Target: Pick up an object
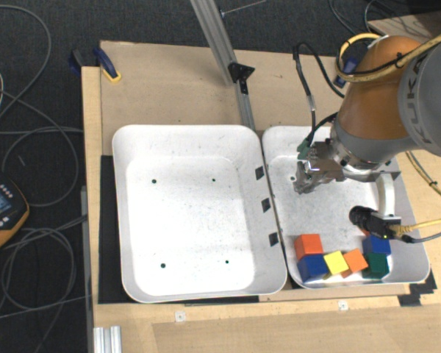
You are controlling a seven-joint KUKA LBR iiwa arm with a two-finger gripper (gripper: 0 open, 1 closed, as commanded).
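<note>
- Hovering above the right shallow white bin [290,149], the metal two-finger gripper [303,184] is being pointed downward; its finger state cannot be told.
- Small coloured blocks [338,259] are being kept in a row running left-right along that bin's near edge.

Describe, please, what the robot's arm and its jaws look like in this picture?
The arm is thick and rounded, grey with a glossy orange band above the wrist. A yellow cable loops beside the orange section, and a black cable runs down to the wrist. The gripper is a small grey metal unit, its jaws short and dark.
</note>
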